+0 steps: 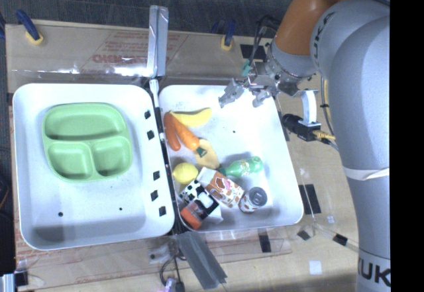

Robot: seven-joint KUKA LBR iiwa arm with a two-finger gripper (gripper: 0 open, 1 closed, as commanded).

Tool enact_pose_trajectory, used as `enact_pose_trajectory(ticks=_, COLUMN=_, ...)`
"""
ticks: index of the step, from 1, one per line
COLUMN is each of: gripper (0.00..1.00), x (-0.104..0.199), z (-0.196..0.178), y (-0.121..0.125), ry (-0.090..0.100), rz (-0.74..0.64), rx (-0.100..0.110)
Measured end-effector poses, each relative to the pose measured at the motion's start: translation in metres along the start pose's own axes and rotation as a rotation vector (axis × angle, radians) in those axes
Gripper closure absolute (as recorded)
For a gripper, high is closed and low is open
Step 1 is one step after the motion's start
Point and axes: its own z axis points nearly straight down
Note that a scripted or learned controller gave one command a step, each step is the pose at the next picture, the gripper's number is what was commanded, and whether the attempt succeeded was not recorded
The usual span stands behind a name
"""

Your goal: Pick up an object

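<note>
White letters "KU" on the grey arm's base (372,275) at lower right, cut off at the edge, faint reddish mirrored print on the plastic sheet (122,52) over the table, unreadable, packet labels too small to read

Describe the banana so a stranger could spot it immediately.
Look in the right-hand white bin, the one crowded with items. Near its upper left corner lies the banana, a yellow curved fruit just above the carrot. Unlike the rounder lemon lower down, it is long and crescent-shaped.
</note>
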Motion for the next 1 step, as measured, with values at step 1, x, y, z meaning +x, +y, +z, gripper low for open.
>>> enact_pose_trajectory(ticks=1, gripper=0.0, x=0.0703, z=0.1082, y=-0.0858, ry=0.0, rz=-0.026, rx=-0.001)
